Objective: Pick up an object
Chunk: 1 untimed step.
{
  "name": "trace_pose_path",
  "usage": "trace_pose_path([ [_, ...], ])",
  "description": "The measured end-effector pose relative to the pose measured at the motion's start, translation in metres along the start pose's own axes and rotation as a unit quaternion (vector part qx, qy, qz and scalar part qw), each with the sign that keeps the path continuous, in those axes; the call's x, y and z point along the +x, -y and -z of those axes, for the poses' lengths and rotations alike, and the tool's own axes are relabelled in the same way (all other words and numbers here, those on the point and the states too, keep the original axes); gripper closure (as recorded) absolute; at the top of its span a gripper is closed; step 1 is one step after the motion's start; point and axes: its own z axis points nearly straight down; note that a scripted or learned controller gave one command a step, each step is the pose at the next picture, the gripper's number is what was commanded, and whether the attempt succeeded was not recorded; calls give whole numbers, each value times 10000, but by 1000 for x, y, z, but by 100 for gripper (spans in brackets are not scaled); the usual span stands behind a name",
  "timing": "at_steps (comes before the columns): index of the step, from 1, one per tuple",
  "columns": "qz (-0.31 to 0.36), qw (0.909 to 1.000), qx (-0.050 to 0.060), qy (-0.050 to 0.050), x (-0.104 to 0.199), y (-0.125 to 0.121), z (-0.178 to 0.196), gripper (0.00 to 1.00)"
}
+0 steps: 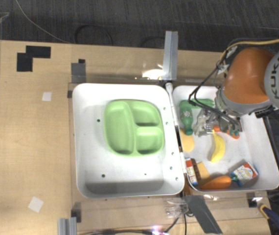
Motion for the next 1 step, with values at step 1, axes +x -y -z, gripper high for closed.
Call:
trace_pose_path([
  [1,-1161,9932,2,-36,6,-36,107,100],
])
